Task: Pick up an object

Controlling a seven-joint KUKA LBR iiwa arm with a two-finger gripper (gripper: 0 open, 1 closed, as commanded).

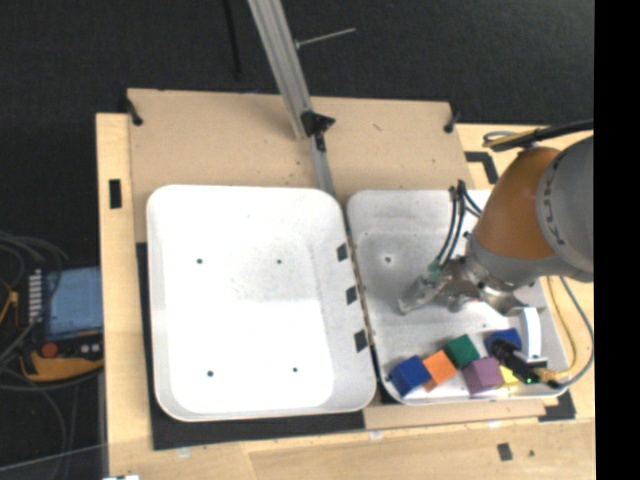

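Sitting in a loose cluster against the near wall of the right bin are the likeliest things to pick: a blue block, an orange block touching it, a green block just behind the orange one, and a purple block beside that. They look like small, hard toy cubes, so I judge them light and stiff, with flat faces that should not give under pressure. Smooth sides could slip if caught only by a corner. The best hold would be across two opposite flat faces, taken squarely.

The blue block seems the easiest candidate, since its left side stands free. The orange and green blocks are hemmed in by neighbours, and closing on one of them could nudge the rest. All of them lie close to the bin's wall, which leaves little room on that side.

The gripper hangs over the bare middle of the right bin's floor, apart from the cluster and farther from the near wall than any block. How wide it stands cannot be told from this angle. The grey arm with its orange band reaches in from the right, above the bin's far corner.

The left bin lies alongside on the bench.
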